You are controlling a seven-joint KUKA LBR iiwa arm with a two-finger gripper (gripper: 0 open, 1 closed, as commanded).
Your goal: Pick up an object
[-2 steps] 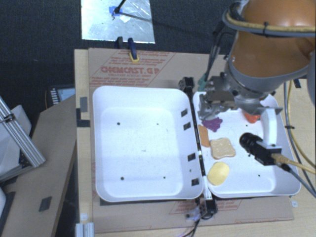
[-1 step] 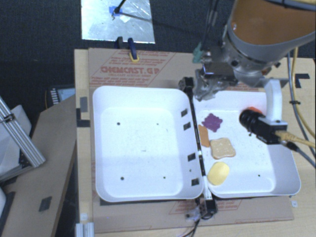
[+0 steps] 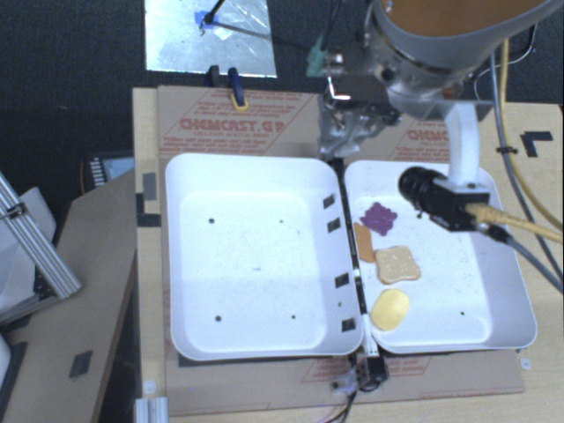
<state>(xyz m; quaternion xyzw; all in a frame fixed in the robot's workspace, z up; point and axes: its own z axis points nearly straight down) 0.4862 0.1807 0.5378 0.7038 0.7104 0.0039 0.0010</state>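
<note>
Objects lie in the right bin [image 3: 493,324] along its left wall: a yellow disc [image 3: 389,308] nearest, then toast [image 3: 397,264], an orange strip [image 3: 364,242] and a purple piece [image 3: 381,218]. Beyond, the gripper [image 3: 339,139] hangs over the bins' far edge; finger state cannot be told.

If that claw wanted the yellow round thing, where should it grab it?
Probably from straight above, pinching across the yellow disc at its free upper-right and lower-left edges. It lies flat, close to the right bin's left wall, so a side approach looks blocked.
</note>
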